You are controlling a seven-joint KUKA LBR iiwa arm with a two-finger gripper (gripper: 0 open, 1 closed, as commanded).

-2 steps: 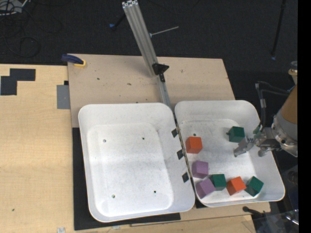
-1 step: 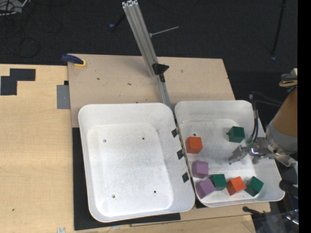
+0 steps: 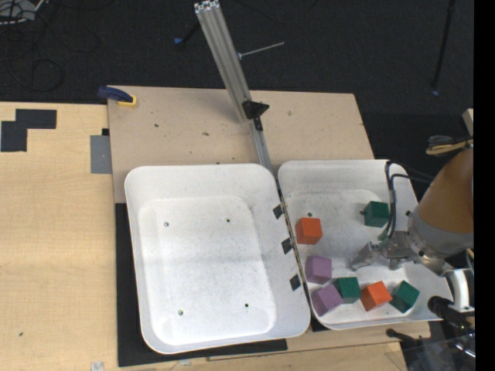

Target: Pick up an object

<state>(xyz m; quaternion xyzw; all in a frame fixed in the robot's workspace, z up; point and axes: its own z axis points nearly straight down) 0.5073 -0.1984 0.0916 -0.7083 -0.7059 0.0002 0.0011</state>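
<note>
Two shallow white plastic bins — left bin (image 3: pixel 147 199), right bin (image 3: pixel 340 175) — both finely speckled dark. In the right one: two orange cubes (image 3: pixel 308 229) (image 3: pixel 376 294), two purple cubes (image 3: pixel 318 268) (image 3: pixel 326 298), three dark green cubes (image 3: pixel 377 213) (image 3: pixel 349 287) (image 3: pixel 404 295). Pale tan wooden bench (image 3: pixel 186 130) — scattered dark flecks. Black mat (image 3: pixel 124 284) beneath the bins. Silver aluminium rail (image 3: pixel 224 52).

The arm (image 3: pixel 448 207) reaches in from the right, its orange band near the right bin's right edge. The wrist bends down and leftward, and the gripper (image 3: pixel 370 258) hangs low over the bin's floor near the front-right corner, holding nothing visible.
</note>
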